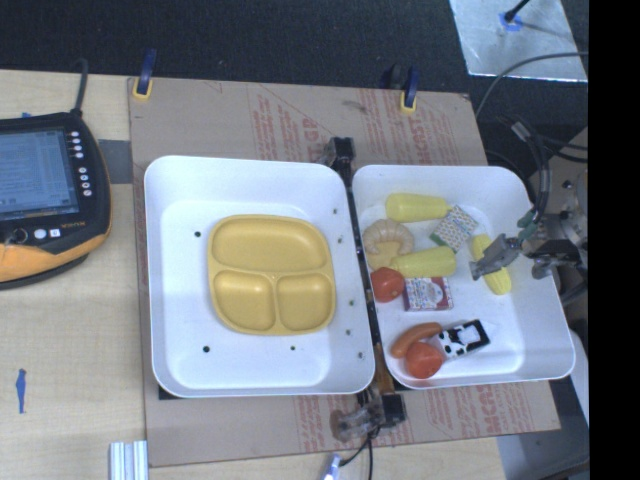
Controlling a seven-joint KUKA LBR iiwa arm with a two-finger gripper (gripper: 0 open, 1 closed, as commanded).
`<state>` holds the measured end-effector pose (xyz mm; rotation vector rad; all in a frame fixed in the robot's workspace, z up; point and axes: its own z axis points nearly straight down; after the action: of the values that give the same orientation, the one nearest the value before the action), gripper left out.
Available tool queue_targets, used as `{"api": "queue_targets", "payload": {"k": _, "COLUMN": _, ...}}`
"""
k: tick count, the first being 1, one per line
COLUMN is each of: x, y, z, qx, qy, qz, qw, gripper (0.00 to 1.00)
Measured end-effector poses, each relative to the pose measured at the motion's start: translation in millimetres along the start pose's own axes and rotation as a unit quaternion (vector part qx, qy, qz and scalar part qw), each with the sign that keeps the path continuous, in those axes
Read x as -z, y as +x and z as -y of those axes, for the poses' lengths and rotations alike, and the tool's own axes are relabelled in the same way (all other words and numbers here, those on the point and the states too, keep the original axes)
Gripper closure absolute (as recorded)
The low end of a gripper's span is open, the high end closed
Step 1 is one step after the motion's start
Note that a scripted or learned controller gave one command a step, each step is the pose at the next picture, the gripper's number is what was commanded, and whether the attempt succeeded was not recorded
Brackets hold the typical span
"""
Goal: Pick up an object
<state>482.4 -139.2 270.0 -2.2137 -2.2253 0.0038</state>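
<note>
The right bin (540,333) holds several toy foods. There are two yellow corn cobs (417,207) (427,262), a checkered packet (455,226), a tan bun (387,236), a red tomato (388,285) and a red-and-white packet (427,293). Nearer the front lie a sausage (413,336), a second tomato (424,360) and a black-and-white piece (464,338). My gripper (500,256) reaches in from the right edge and hangs over a small yellow piece (497,278) by the bin's right wall. Whether it touches that piece cannot be made out.
The left bin (180,348) carries a yellow divided plate (272,273). A control tablet with an orange case (45,198) lies on the bench at the far left. Clamps (144,76) (408,88) pin the cardboard at the back. Cables run at the right.
</note>
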Motion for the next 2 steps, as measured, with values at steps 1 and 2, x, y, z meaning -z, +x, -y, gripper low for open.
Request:
{"api": "queue_targets", "payload": {"k": 1, "x": -133.7, "y": 38.4, "z": -1.1, "qx": 0.000, "qy": 0.001, "qz": 0.000, "qw": 1.0000, "gripper": 0.00}}
{"api": "queue_targets", "payload": {"k": 2, "x": -178.9, "y": 22.8, "z": 6.4, "qx": 0.001, "qy": 0.001, "qz": 0.000, "qw": 1.0000, "gripper": 0.00}}
